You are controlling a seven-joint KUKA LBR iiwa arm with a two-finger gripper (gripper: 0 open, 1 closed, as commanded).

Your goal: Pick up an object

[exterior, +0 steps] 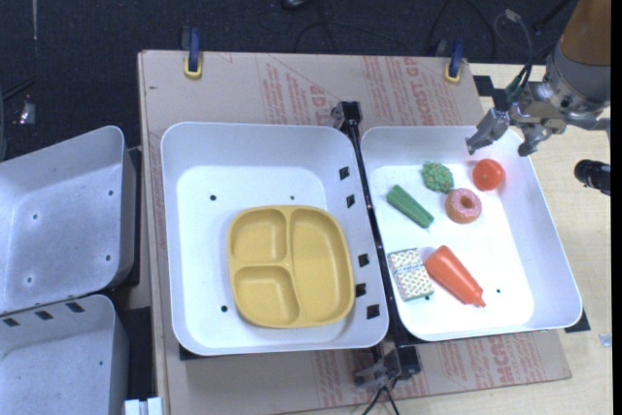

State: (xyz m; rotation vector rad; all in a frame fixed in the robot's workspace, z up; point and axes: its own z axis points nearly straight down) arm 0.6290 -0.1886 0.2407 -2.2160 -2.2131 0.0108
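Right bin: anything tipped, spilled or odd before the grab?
Nothing stands out. The tomato, broccoli, donut, green pepper, carrot and patterned box lie apart inside the right bin. The open gripper hovers over its far rim, holding nothing.

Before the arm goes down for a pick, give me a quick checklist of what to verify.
1. Fingers open, nothing between them: ok.
2. Gripper over the right bin: ok, above its far edge.
3. Nearest target, the red tomato, free to grasp: ok, lying apart from the pink donut.
4. Gripper lined up over the tomato: not ok, it sits a bit beyond it.
5. Height above the bin floor: cannot tell.
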